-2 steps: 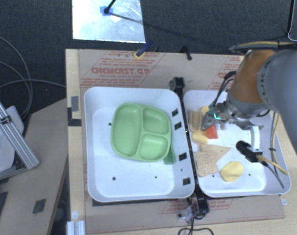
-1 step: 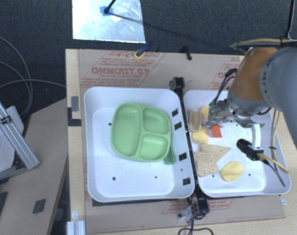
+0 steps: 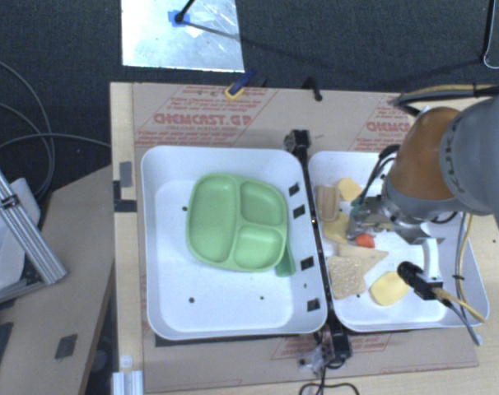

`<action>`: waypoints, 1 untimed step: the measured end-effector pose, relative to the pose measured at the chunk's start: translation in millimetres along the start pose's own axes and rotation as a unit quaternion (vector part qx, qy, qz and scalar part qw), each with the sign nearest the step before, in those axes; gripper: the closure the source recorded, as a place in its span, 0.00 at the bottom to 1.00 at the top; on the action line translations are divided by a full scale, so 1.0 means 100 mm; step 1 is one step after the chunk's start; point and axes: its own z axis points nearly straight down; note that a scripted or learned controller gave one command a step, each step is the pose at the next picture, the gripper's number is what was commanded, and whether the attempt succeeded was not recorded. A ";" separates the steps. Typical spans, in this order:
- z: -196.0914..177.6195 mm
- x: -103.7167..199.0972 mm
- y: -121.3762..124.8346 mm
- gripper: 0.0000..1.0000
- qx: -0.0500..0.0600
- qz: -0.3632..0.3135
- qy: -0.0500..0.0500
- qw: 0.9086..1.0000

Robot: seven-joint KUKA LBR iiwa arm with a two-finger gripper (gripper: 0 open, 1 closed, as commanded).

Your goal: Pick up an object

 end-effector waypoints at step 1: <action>-1.04 0.66 0.29 1.00 -0.001 -0.005 0.002 1.000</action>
